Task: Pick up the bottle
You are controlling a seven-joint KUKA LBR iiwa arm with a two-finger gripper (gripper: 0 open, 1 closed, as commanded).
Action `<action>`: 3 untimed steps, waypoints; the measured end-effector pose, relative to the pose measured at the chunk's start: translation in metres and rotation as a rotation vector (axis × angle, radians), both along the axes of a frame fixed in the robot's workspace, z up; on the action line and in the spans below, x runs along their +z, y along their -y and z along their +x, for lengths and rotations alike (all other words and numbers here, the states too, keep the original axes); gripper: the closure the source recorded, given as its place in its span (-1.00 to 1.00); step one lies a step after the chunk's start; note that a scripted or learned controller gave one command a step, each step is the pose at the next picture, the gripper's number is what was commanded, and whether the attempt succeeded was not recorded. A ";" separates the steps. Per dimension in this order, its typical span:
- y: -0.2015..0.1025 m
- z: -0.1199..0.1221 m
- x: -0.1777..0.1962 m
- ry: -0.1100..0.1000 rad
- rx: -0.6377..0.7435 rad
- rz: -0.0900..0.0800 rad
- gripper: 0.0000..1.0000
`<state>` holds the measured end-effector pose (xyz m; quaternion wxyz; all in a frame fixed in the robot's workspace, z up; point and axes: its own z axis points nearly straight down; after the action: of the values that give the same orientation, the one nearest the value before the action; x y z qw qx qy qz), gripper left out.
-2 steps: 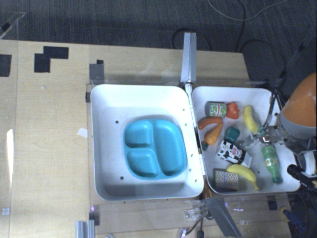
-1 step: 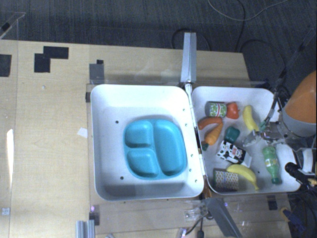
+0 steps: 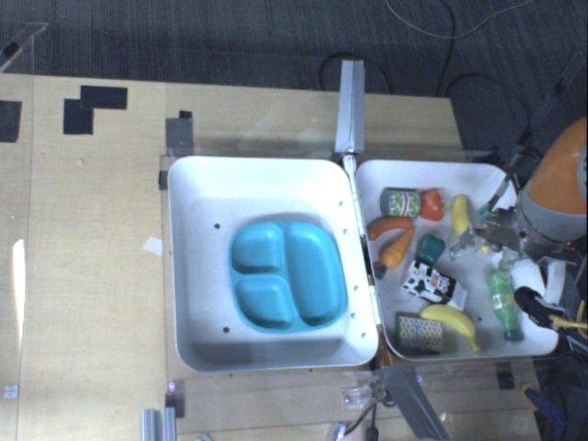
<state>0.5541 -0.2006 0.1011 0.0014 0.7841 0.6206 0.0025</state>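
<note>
The bottle (image 3: 502,305) lies green in the right bin (image 3: 404,178), lower right of frame. We approach; our hand (image 3: 484,232) sits just above it, grip unreadable. Next: descend and close.

A pale wooden bench (image 3: 83,274) fills most of the frame. Two shallow white bins rest on it side by side: the left bin (image 3: 188,274) at centre, the right bin (image 3: 478,169) toward the right edge. Black tape patches (image 3: 92,107) lie on the bench at the upper left, and a small white scrap (image 3: 152,244) lies just left of the left bin.
</note>
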 end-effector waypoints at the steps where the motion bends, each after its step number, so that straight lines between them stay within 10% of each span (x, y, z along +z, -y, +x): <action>1: -0.005 -0.035 -0.012 0.008 -0.011 -0.001 -1.00; 2: -0.006 -0.032 0.000 0.014 -0.007 -0.001 1.00; 3: -0.006 -0.032 0.000 0.014 -0.007 -0.001 -1.00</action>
<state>0.5219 -0.1946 0.1013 0.0060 0.7864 0.6177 0.0077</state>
